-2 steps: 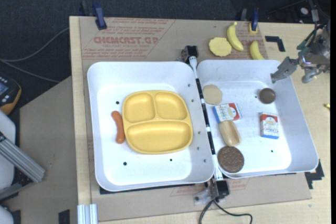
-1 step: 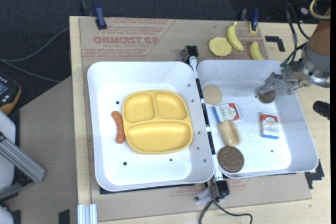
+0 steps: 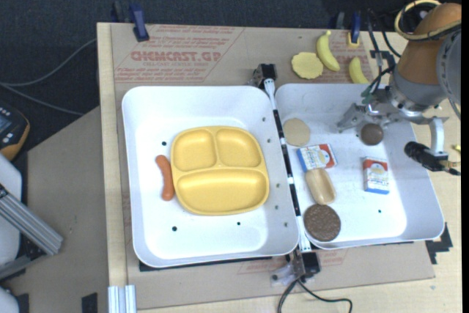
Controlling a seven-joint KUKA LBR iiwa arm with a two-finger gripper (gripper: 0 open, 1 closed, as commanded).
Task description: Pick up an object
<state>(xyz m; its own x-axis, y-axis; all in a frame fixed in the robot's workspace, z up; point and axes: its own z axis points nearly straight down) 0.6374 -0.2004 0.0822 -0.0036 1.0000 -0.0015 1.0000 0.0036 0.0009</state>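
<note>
Dark carpet is surrounding the desk (image 3: 183, 55), where the hand (image 3: 370, 121) (grip state I cannot tell) is hovering over a small brown round object (image 3: 372, 133) in the right white bin (image 3: 418, 223), probably light, stiff, best pinched across its middle.

Glossy, seemingly plastic yellow tray (image 3: 218, 170)

The arm (image 3: 432, 48) is cut off by the frame's right edge. At upper right, the gripper (image 3: 370, 117) partly hides a small brown object (image 3: 372, 134).
</note>
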